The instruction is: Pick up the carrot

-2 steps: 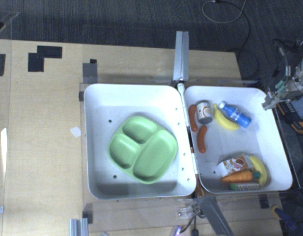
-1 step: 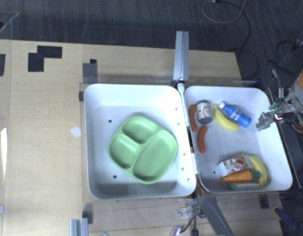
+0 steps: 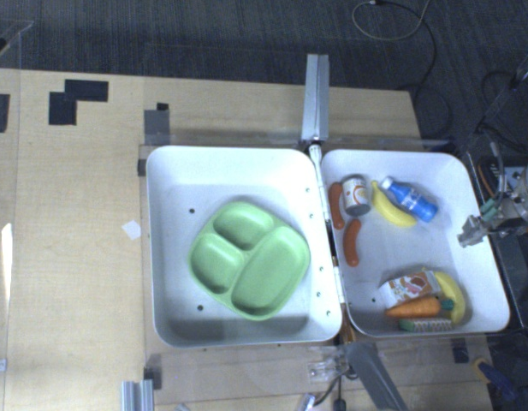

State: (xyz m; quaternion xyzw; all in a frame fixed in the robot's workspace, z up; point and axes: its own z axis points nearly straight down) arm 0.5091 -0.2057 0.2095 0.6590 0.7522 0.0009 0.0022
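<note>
Camera view, looking down at a slant. Two white bins side by side on a pale wood counter (image 3: 67, 229).

Left bin (image 3: 169, 187): a green divided plate (image 3: 251, 259) with three compartments, lying flat near the middle.

Right bin (image 3: 482, 294): carrot (image 3: 415, 308) lies on its side at the near edge, orange body with a green tip pointing right. It touches a small juice carton (image 3: 404, 288) just behind it and a yellow banana (image 3: 452, 296) curving round its right end. Toward the far side: a small tin can (image 3: 356, 195), a second banana (image 3: 392, 211) with a blue bottle (image 3: 411, 199) resting across it, and two reddish sausages (image 3: 352, 242) along the left wall.

Pincer (image 3: 474, 232) sits at the right rim of the right bin, well apart from the carrot, nothing seen between its fingers. Too small and blurred to judge open or closed; cannot tell.
</note>
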